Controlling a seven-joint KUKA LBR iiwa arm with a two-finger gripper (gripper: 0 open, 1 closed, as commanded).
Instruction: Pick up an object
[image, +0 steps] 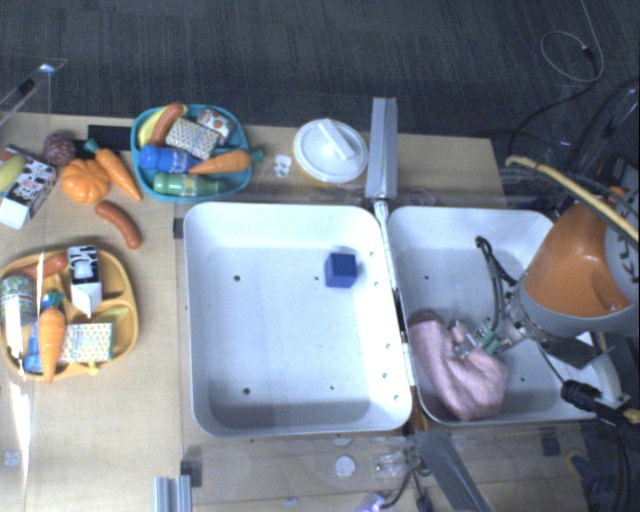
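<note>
A pink cloth (456, 371) lies bunched in the right bin (440, 250), near its front left corner. My gripper (470, 341) is low over the cloth's right upper side, touching or nearly touching it. The arm with its orange band (578, 270) reaches in from the right. A small blue cube (342, 268) sits in the left bin (250, 330), towards the back right, well away from the gripper.
A divider wall (395, 300) runs between the two bins. Left of the bins stand a yellow tray (120, 310) and a blue bowl (238, 180) of toy food, with loose toy vegetables nearby. A white lid (330, 150) sits behind the left bin.
</note>
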